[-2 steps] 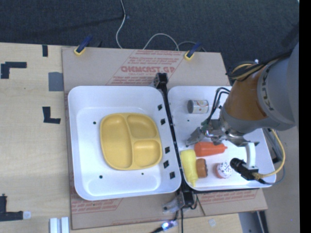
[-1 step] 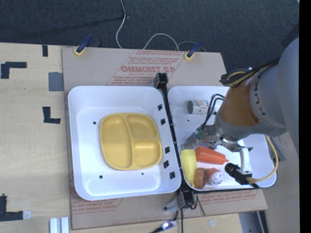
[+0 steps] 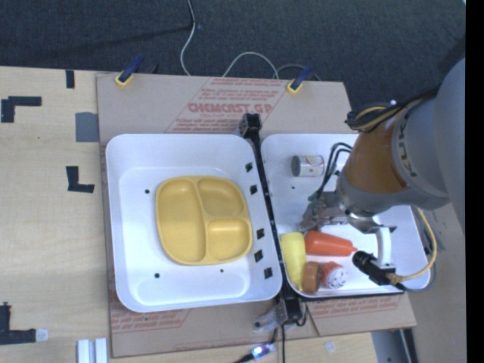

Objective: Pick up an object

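Looking down from the fixed camera, I saw the arm (image 3: 393, 161) reaching in from the right over the right-hand bin (image 3: 283, 144), its grey body and orange band covering much of that bin's far side. The gripper (image 3: 324, 216) sat low inside the bin, near its middle, but the wrist hid too much of it, so I could not tell whether it was open, closed or gripping anything.

Just beside the gripper, on the near side, lay an orange carrot-shaped toy (image 3: 329, 243), stretched roughly left to right. A yellow banana-like piece (image 3: 293, 254) lay against the bin's left wall, touching the carrot's left end. Below the carrot sat a small brown object (image 3: 311, 276) and a white rounded one with dots (image 3: 337, 278), close together at the near edge. A small silver can (image 3: 308, 165) lay on its side toward the far-left corner, well apart from the rest. A black fitting with a yellow cable (image 3: 374, 267) hung off the arm near the bin's right corner.

The left-hand bin (image 3: 125, 203) held a yellow divided plate (image 3: 203, 219) with three compartments, lying flat near its middle. Both bins rested on a cardboard sheet (image 3: 227, 100) clamped at the far edge with two blue-and-yellow clips (image 3: 129, 69), on the wooden bench (image 3: 45, 203).
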Available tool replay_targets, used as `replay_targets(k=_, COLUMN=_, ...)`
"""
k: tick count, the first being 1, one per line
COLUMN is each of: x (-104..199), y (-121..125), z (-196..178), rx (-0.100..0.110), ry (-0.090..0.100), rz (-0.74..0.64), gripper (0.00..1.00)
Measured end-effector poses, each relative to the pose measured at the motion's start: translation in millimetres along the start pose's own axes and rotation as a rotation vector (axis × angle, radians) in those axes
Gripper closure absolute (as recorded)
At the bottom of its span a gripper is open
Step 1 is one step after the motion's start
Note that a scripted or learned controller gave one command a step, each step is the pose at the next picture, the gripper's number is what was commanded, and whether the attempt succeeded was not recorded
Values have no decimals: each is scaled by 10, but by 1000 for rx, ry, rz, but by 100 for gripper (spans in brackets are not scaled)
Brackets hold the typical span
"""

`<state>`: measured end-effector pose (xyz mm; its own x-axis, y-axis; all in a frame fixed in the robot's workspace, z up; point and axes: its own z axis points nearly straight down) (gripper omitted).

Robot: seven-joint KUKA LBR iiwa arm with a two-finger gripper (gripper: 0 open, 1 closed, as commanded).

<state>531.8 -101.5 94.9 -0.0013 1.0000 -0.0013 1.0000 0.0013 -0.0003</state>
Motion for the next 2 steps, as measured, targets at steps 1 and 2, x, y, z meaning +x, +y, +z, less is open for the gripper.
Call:
replay_targets(k=1, x=88, y=-54, z=-501, rx=-2, ry=2, rz=-1, gripper=100)
replay_targets(k=2, x=105, y=48, z=-981, rx=-4, ry=1, rz=-1, gripper=100)
